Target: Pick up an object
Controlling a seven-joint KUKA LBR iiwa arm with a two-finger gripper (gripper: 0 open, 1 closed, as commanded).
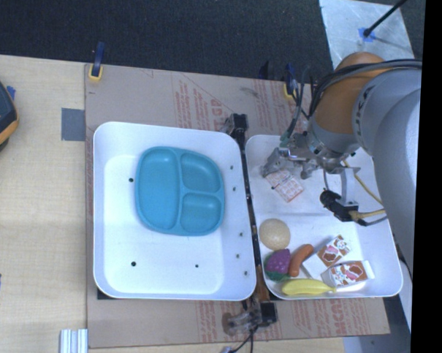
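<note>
Target looks like the small flat packet (287, 187), white with red print, lying in the right bin (314, 297) toward its far-left corner. My guess: very light, thin, probably crinkly and a bit slick, so it hugs the floor; pinching an edge or a raised corner seems better than pressing the middle. My gripper (285, 159) sits just above and beside it, at its far edge, pointing down. Jaws' state: cannot tell, metal parts clutter together. Nothing visibly held. My arm (377, 120) comes in from the right, orange band over the bin's far edge, wrist bent down. Near edge: round tan ball (275, 232), purple piece (278, 263), banana (307, 287), two printed boxes. Left bin holds a blue divided plate (180, 190).
</note>
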